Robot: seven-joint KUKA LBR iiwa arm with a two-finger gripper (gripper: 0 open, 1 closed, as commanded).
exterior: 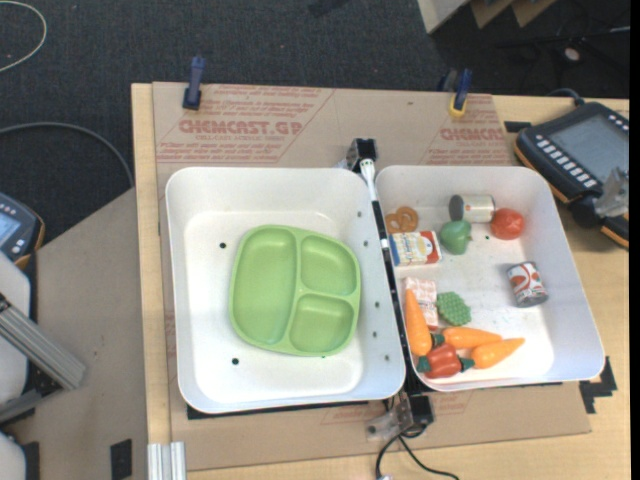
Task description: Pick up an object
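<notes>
Nothing picked yet, all the toy food sits in the right bin [560, 258].

Arm's not over the bench, so its gripper state can't be told. Next move probably needs a descent onto something isolated, like the soda can [525, 283] or tomato [507, 224].

The right white bin [560, 228] holds a scatter of small toy foods. Near its back wall lies a brown pretzel [403, 218], with a short silver cylinder [472, 208] on its side further right and a red tomato [507, 224] beyond that. A green pepper [456, 236] sits just in front of the cylinder, beside a small red-and-white carton [414, 248] lying flat against the left wall. A red-and-silver can [525, 283] lies tilted, apart from the rest. Toward the front, a pale wrapped packet [422, 294] touches a green broccoli floret [453, 309]; three orange carrots [470, 340] (one upright along the left wall) cluster around a red pepper [441, 364].
</notes>
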